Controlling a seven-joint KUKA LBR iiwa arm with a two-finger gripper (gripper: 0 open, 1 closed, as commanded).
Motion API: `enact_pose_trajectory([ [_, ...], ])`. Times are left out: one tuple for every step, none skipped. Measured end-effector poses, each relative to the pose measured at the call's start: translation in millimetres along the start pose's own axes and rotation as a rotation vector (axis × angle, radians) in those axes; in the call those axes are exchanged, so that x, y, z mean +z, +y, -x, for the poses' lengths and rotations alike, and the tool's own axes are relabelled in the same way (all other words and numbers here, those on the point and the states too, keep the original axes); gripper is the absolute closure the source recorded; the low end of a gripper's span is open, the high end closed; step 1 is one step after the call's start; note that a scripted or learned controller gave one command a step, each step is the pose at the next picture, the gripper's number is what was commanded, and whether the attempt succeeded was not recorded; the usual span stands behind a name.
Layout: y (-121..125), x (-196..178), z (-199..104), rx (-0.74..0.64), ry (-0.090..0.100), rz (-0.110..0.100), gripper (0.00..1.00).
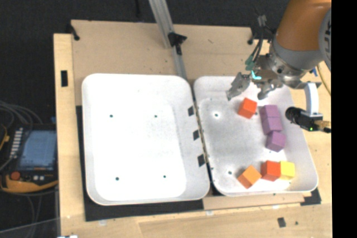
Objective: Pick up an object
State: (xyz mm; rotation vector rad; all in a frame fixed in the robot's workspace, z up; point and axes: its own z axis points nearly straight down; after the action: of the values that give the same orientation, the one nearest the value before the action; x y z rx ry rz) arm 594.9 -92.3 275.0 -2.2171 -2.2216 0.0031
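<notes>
You have the hand (249, 90) hanging over the far part of the right bin (223, 136), with its two dark fingers spread apart and nothing between them. One finger (237, 86) points down toward the left and the other sits toward the right, so the hand is released. Just below and between those fingers an orange cube (247, 107) lies on the bin floor, near the fingertips, but you cannot tell from this slant whether they touch it.

To the right of that cube you see a purple block (272, 118), and just nearer than it a second purple block (275, 141); the two look close to touching. Along the near edge of the same bin sits a row of three: an orange block (250, 176) on the left, a red cube (271, 169) in the middle and a yellow cube (287, 169) on the right, packed against one another.

The left bin (139, 136) lies beside the right one on the bench (122, 47), their edges nearly meeting.
</notes>
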Motion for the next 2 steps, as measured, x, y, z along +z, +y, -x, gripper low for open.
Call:
enact_pose_trajectory([
  [1,-2,0,0.001,0.0,0.005,0.0],
  [-1,59,-5,0.005,-0.002,-0.002,0.0],
])
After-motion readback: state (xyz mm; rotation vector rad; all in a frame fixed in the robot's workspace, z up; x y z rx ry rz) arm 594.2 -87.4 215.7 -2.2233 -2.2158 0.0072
